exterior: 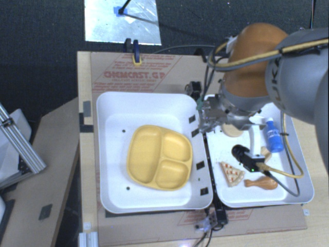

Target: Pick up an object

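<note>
Right bin [303,189] | we are seeing the gripper [209,118] hanging over its left wall | jaws: we cannot tell | pizza slice toy [232,173] lying below-right, apart; drumstick toy [261,182] beyond, long axis sideways.

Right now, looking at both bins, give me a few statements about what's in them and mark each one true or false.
1. A yellow divided tray lies in the left bin. True.
2. The pizza slice lies in the left bin. False: it lies in the right bin, beside the chicken drumstick.
3. A blue bottle sits in the right bin. True.
4. The yellow divided tray has been lifted clear of its bin. False: it rests flat on the bin floor.
5. The arm hangs over the right bin. True.
</note>
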